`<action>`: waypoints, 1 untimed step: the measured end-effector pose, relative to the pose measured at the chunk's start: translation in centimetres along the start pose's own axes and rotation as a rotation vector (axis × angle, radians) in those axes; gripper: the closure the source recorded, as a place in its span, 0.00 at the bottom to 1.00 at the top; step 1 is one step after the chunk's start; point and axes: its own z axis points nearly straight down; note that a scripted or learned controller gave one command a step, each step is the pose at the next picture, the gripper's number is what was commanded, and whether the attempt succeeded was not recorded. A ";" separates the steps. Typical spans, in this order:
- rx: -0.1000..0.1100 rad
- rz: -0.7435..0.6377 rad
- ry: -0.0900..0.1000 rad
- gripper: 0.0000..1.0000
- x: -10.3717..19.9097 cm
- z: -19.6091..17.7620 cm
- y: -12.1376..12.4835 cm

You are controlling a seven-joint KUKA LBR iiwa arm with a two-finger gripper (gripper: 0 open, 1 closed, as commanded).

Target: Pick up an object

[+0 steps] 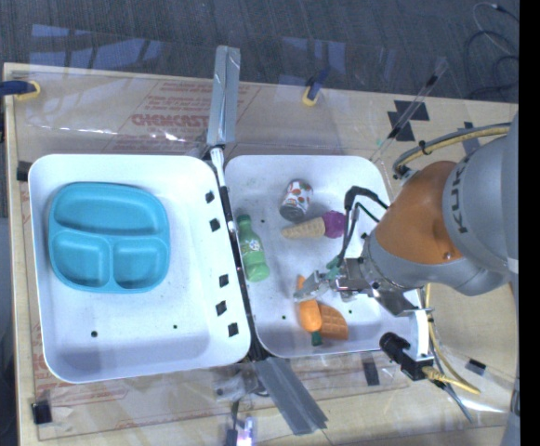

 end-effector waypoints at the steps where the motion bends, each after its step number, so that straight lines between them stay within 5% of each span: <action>1: -0.002 -0.007 -0.002 1.00 0.0 -1.1 0.1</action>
